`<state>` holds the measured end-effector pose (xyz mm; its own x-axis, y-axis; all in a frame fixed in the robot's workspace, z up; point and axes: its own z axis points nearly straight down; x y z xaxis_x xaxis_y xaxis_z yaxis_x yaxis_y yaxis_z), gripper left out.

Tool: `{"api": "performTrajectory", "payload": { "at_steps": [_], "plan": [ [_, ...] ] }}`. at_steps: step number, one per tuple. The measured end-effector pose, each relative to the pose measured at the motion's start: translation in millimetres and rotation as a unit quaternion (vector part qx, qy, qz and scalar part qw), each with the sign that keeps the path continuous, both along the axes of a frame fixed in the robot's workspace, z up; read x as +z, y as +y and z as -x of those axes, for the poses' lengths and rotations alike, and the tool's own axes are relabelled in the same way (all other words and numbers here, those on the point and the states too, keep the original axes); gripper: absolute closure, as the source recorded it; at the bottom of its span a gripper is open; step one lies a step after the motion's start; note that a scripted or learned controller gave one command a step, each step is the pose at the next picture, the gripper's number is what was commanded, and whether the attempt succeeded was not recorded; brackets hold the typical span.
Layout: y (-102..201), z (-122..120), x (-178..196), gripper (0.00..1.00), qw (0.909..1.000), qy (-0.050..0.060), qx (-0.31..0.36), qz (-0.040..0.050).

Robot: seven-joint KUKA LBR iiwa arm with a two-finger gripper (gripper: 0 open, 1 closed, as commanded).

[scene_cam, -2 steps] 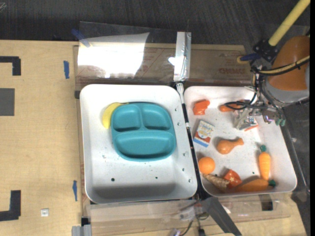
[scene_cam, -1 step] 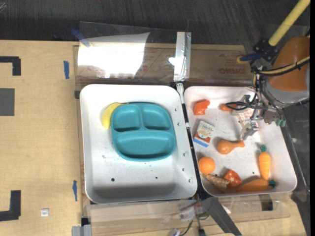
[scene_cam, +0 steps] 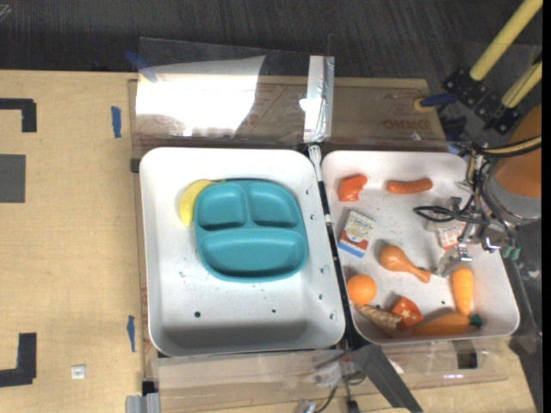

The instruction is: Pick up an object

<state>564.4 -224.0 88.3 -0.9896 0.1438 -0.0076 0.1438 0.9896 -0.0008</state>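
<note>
The right bin point(scene_cam: 504, 312) holds several toy foods: a red-orange piece point(scene_cam: 351, 185), a sausage point(scene_cam: 408, 186), a small white and blue carton point(scene_cam: 355, 232), a drumstick point(scene_cam: 403, 262), an orange point(scene_cam: 362, 289), a carrot point(scene_cam: 462, 289), a red piece point(scene_cam: 405, 310) and a long orange piece point(scene_cam: 443, 323). My gripper point(scene_cam: 454, 248) hangs low over the right side of this bin, just above the carrot's top and to the right of the drumstick. Cables and wrist parts clutter its tip.
The left bin point(scene_cam: 164, 256) carries a teal divided plate point(scene_cam: 250, 229) with a yellow thing point(scene_cam: 188, 198) partly under its left edge. A clear plastic sheet point(scene_cam: 207, 93) lies behind the bins. Yellow rods point(scene_cam: 512, 24) stand at the upper right.
</note>
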Motion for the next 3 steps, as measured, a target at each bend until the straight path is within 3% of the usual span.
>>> {"api": "performTrajectory", "payload": {
  "at_steps": [1, 2, 3],
  "plan": [
    [0.6, -4.7, 14.6, 1.00, 1.0000, -0.007, 0.001, 0.0023],
    [1.0, -4.3, 13.7, 0.00, 1.0000, -0.006, 0.001, 0.0019],
    [-0.2, 47.5, 0.4, 0.00, 1.0000, -0.001, -0.002, 0.0007]
  ]
}}
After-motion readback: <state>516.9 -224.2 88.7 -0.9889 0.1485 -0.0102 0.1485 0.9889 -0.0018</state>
